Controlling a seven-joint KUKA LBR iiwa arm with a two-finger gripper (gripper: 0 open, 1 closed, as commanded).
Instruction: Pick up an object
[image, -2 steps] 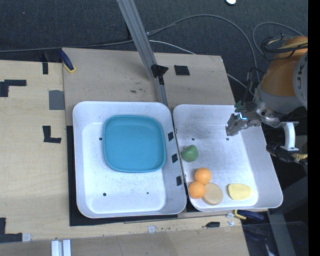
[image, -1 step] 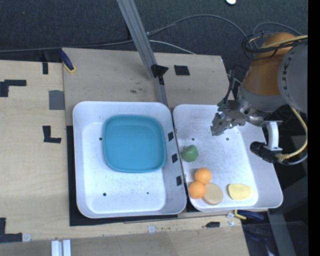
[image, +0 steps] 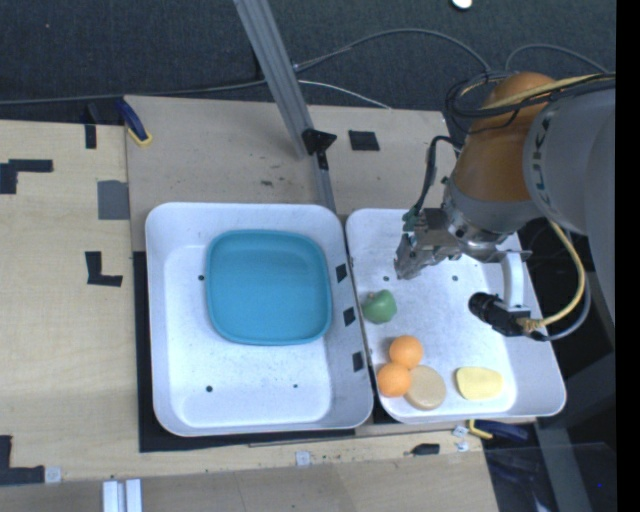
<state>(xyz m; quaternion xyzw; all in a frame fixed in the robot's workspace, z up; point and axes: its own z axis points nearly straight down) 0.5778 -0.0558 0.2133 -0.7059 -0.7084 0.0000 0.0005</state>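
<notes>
While unheld, green object (image: 379, 307), small, rounded, matte

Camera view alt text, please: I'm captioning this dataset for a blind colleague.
The gripper hangs over the right bin, just above a green ball and holding nothing. Nearer the front lie two orange balls, a tan disc and a yellow piece. The left bin holds a blue plate.

Two white bins sit on the worktop (image: 60, 300): the left bin (image: 180, 400) and the right bin (image: 540, 390). There is one blue plate (image: 268, 286), well left of the end effector (image: 410, 262). Below the end effector lie one green ball (image: 379, 306), two orange balls (image: 405, 351) (image: 393, 380), one tan disc (image: 425, 388) and one yellow piece (image: 479, 382).
</notes>
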